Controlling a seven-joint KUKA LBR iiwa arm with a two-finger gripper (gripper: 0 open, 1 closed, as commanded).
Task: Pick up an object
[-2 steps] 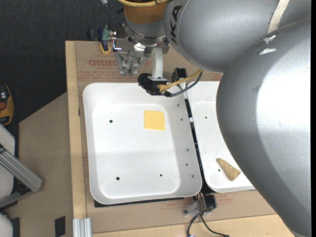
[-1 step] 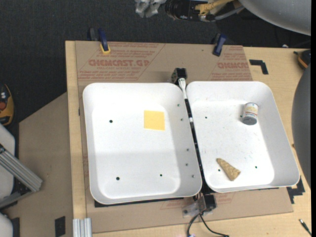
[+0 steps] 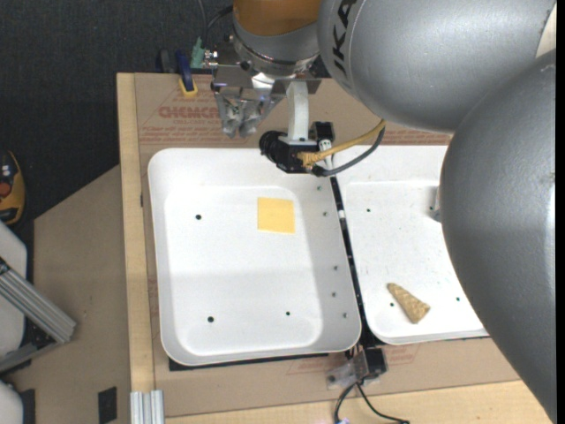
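Gripper (image 3: 240,117) hung over the bin's far rim; finger state: could not tell. Yellow square (image 3: 276,215) lay flat below and nearer the camera, in left bin (image 3: 177,263). Likely thin, light, soft; pinch opposite edges.

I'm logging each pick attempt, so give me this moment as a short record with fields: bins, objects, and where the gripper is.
left bin: holds a yellow square tile, lying flat near its middle
right bin: holds a tan wedge-shaped piece, near its front edge
gripper: above the bench behind the left bin's far edge, over the cardboard
gripper contents: nothing seen between the fingers
arm: reaches in from the right, covering part of the right bin
pick status: not yet done; both objects lie in their bins
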